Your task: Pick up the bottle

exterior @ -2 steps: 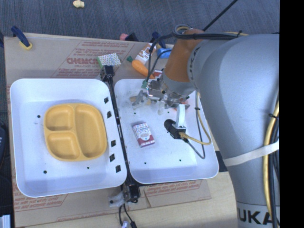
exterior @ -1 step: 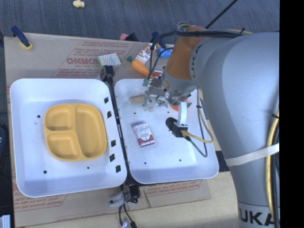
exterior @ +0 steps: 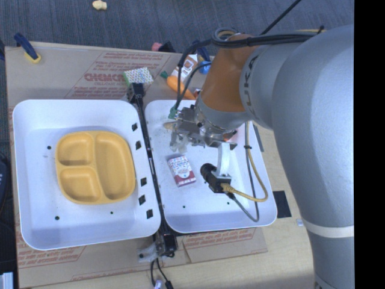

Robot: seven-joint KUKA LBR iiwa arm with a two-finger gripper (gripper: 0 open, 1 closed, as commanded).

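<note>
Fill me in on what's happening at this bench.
The arm has reached into the right bin, its tool low near the bin's upper left. A small red packet lies just below it. A bottle sits behind the bin, partly hidden. The left bin holds a yellow tray.

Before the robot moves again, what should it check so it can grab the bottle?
1. Bottle found: cannot tell. An orange-and-white item by the right bin's far edge may be it, partly hidden by the arm.
2. Gripper above that item: not ok. It hangs over the right bin, near the small red packet.
3. Packet out of the way: ok, it lies nearer the camera.
4. Yellow cable free of snags: cannot tell.
5. Yellow plate out of the way: ok, in the left bin.
</note>
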